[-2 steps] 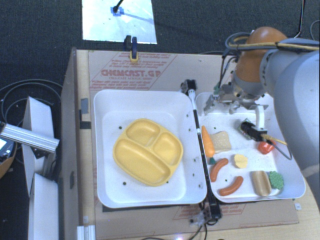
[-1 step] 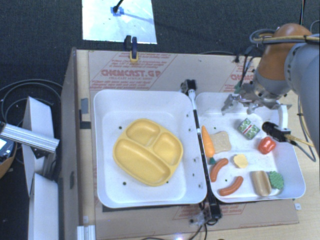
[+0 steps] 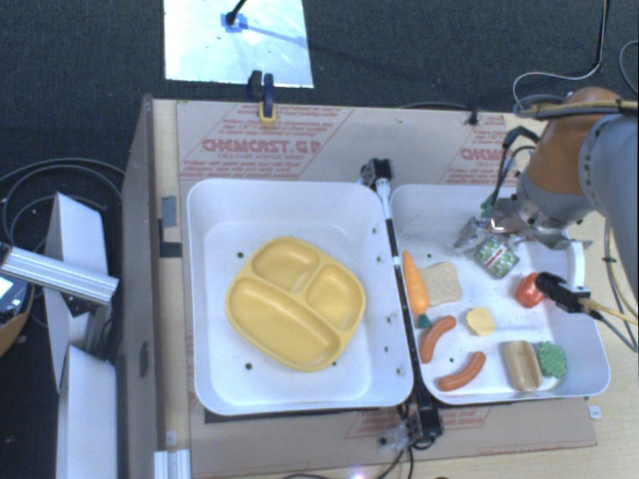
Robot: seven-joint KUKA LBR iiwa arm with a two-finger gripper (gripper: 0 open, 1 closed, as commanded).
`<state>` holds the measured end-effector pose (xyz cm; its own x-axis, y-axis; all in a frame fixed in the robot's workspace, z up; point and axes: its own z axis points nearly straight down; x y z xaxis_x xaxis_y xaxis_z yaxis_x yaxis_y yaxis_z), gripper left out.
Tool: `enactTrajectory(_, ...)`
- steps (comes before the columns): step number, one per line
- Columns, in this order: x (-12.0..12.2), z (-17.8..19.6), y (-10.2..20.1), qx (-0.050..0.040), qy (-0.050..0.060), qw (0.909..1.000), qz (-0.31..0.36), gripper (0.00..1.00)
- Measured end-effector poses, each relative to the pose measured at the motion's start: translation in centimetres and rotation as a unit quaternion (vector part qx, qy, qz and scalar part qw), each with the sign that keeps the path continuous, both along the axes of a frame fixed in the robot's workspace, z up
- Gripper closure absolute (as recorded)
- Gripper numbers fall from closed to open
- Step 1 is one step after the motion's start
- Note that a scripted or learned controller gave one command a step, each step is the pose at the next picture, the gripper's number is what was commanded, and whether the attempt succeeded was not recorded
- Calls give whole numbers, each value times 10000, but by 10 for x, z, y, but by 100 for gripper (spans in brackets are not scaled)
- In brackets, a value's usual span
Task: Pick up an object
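My gripper (image 3: 486, 232) hangs over the back of the right bin (image 3: 439, 200), reaching in from the right. Directly in front of it, touching or nearly so, lies a small green-and-white packet (image 3: 496, 258); whether it is gripped I cannot tell. Toy foods are spread over the rest of this bin: a carrot (image 3: 414, 280) along the left wall, a bread slice (image 3: 442, 282), two sausages (image 3: 435, 337) (image 3: 461, 370), a yellow piece (image 3: 480, 320), a red tomato (image 3: 528, 289), a bun (image 3: 520, 364) and broccoli (image 3: 551, 359).
The left bin (image 3: 215, 208) holds a yellow divided plate (image 3: 294, 302). A ridge with clamps (image 3: 391, 257) separates the two bins. White boxes and cables stand off the bench on the left. A pale sheet (image 3: 237, 26) lies on the floor behind.
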<state>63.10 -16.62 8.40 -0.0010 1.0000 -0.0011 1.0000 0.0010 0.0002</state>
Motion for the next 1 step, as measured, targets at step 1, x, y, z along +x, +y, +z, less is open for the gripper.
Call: enactTrajectory(1,2,13,0,-5,-32,10000,12,100)
